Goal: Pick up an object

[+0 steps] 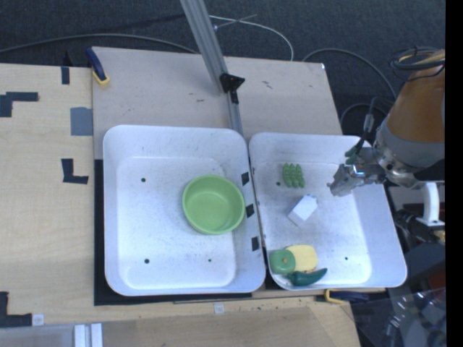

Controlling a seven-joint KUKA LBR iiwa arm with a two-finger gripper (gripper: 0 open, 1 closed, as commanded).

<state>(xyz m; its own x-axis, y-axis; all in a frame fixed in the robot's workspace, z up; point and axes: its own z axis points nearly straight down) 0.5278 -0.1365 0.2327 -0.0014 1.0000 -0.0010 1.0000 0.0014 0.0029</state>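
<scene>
In the right bin (376, 259) lie a small white block (304, 209), a green bumpy piece (292, 175) and a yellow toy with a green leaf (299, 262) at the near left corner. My gripper (342, 185) hangs over the right bin's far right part, to the right of the white block and apart from it. Nothing shows between its fingers.
A green bowl (213, 204) sits in the left bin (130, 259). A slanted metal pole (210, 42) rises behind the bins. The arm's grey and orange body (416, 121) stands at the right edge. Cables lie on the floor beyond the bench.
</scene>
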